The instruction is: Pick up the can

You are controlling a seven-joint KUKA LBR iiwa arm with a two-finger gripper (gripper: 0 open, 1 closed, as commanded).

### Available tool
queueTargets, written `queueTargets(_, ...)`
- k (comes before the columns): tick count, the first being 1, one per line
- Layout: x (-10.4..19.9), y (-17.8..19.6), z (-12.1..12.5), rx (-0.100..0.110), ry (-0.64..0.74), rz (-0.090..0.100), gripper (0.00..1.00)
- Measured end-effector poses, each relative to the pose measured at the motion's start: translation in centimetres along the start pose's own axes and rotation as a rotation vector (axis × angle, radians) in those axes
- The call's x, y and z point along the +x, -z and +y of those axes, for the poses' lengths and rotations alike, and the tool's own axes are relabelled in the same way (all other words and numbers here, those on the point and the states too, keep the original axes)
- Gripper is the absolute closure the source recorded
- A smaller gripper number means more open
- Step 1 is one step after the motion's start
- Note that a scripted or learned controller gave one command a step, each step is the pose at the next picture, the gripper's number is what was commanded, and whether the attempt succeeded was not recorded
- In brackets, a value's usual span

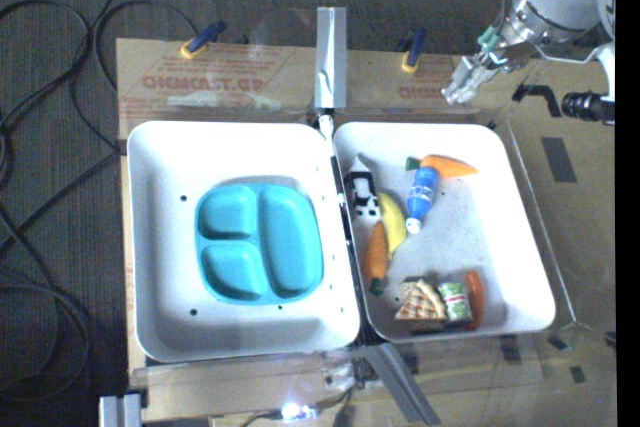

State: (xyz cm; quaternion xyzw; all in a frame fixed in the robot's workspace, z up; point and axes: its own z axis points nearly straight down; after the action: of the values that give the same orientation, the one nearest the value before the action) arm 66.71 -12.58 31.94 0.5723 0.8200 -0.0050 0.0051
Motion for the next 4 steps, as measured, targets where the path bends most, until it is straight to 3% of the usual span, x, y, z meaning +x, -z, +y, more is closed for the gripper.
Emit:
queueTargets(2, -0.1, 1.9, 0.1, 0.001, 0.000, -0.007, 1.00)
queueTargets(3, -2.6, 0.0, -0.8, -0.001, 0.089, 0.010, 1.00)
queueTargets(4, -6.9, -1.4, -2.4, -0.002, 0.188, 0.009, 1.00)
